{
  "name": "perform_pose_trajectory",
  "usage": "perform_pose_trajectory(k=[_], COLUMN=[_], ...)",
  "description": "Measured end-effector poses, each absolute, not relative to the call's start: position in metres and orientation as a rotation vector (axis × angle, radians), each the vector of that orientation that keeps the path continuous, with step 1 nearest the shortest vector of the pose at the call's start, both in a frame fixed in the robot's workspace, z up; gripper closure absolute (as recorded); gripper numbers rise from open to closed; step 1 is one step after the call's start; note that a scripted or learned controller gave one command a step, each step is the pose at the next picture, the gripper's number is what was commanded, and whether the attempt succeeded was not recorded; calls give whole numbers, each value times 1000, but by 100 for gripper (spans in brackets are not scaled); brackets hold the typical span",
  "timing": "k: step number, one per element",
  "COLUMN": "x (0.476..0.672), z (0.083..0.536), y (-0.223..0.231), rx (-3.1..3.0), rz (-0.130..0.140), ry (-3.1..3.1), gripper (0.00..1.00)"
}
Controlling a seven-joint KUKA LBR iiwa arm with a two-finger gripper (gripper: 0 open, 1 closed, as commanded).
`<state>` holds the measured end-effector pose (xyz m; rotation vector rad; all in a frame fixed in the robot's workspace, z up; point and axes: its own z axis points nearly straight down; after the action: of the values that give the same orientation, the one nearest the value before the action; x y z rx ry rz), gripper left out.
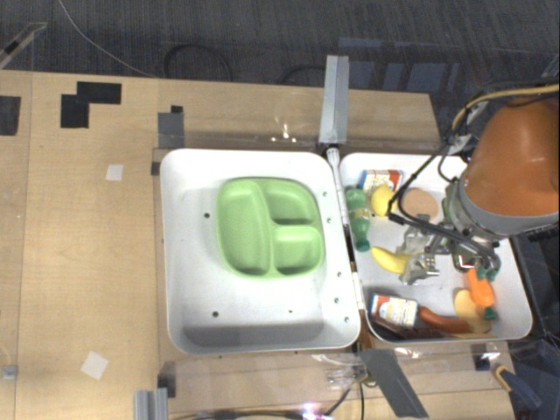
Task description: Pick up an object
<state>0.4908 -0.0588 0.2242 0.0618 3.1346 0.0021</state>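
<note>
We see a bulky rounded grey arm [490, 213] with a broad glossy orange band [521, 160], thin black and yellow cables [420, 178] looping alongside, a small silvery metal two-finger gripper [423, 268]

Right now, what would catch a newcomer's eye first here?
The green tray, alone in the left bin. Then the arm's orange band, over the right bin, where the gripper hangs by a banana among crowded toy food.
</note>
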Motion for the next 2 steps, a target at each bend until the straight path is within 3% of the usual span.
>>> perform_pose_trajectory(k=[1, 2], x=[517, 560], z=[138, 158], y=[-130, -161], rx=[-261, -699], rz=[-1, -6], ry=[3128, 3051], gripper=[100, 100])
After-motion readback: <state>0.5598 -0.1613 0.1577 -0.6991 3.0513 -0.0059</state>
